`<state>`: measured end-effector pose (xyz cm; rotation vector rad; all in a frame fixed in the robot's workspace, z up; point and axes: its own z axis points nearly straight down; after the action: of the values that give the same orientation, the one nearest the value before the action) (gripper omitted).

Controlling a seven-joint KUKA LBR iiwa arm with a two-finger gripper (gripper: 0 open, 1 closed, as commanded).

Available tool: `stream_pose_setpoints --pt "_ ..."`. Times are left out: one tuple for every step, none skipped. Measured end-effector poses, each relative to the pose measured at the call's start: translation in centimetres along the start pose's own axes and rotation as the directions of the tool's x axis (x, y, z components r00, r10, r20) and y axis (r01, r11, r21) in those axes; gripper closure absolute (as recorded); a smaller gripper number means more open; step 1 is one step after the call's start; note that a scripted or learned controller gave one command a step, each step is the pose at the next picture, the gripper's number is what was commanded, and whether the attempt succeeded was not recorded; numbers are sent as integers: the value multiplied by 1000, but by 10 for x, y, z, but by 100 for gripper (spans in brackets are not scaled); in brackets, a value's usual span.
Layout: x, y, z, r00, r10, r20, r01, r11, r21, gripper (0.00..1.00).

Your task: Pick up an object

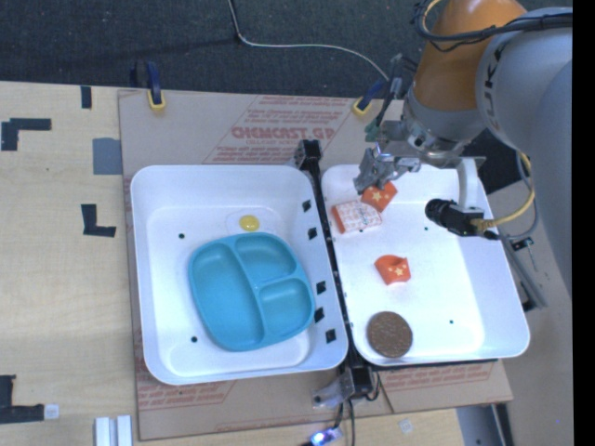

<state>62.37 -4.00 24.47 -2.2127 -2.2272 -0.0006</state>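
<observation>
My gripper hangs over the far left part of the right bin. A small red block sits between its fingertips, and the gripper is shut on it. Just below and to the left lies a white and red patterned box, close against the held block. A second red block with a yellow mark rests in the middle of the right bin. Near that bin's front edge lies a brown round disc.
The left bin holds a blue divided plate and a small yellow piece behind it. A black divider runs between the bins. The arm's black cable fitting hangs over the right bin's far right.
</observation>
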Motion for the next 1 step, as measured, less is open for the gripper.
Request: stream_pose_setpoints --pt "51 -16 15 1000 1 2 -1 1000 2 100"
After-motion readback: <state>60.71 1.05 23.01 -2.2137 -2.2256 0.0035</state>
